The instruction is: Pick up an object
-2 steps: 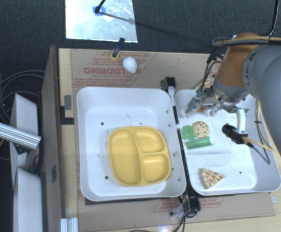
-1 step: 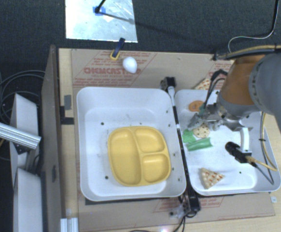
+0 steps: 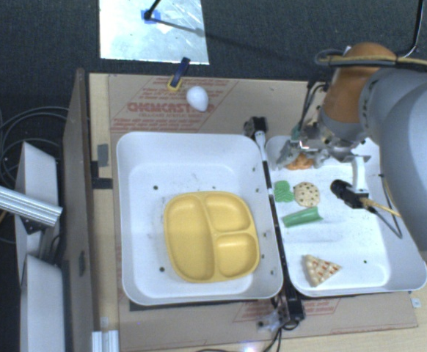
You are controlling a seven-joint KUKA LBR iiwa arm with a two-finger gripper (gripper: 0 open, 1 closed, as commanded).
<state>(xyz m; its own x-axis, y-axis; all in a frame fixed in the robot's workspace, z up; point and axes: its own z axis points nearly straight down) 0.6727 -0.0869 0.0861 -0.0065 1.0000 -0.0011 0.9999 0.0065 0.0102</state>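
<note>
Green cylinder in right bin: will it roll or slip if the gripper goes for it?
The green cylinder lies on its side on the bin floor, so a sideways nudge would probably roll it. It looks smooth, like a plastic toy, so likely light, stiff and somewhat slippery. The cookie sits close above it and may get bumped.

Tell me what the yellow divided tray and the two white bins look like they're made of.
Yellow tray: likely molded plastic, smooth with a soft sheen and rounded compartments. White bins and: probably thin formed plastic, matte to slightly glossy, with rounded corners and raised rims. Neither is certain by look alone.
</note>
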